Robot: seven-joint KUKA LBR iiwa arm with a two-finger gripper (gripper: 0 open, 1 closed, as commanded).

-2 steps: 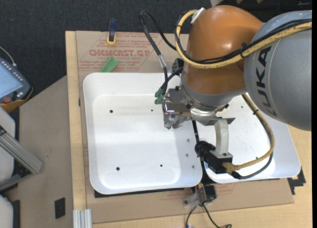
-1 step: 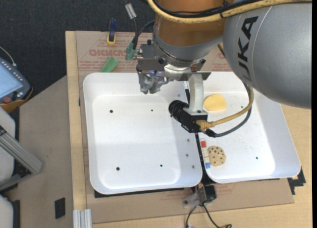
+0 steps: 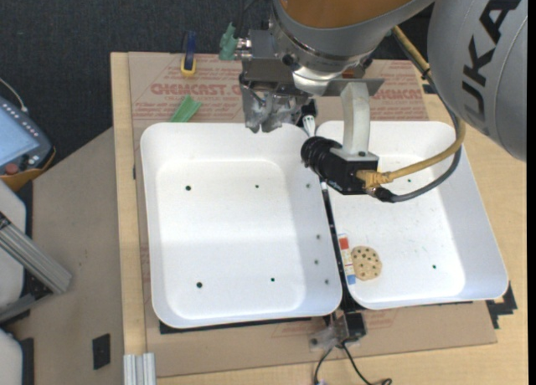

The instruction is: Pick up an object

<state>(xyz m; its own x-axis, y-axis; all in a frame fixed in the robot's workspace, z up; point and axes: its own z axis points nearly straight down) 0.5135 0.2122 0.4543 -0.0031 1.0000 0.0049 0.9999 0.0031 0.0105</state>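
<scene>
Arm (image 3: 360, 7) hides the right bin's (image 3: 435, 207) far edge.

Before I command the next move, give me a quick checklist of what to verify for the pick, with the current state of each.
1. Target present: round tan speckled cookie-like disc lies in the right white bin, near its front-left corner: ok.
2. Disc unobstructed from above: ok.
3. Gripper above the disc: not ok, it sits at the far edge of the left white bin.
4. Finger opening: cannot tell.
5. Nothing held: cannot tell.
</scene>
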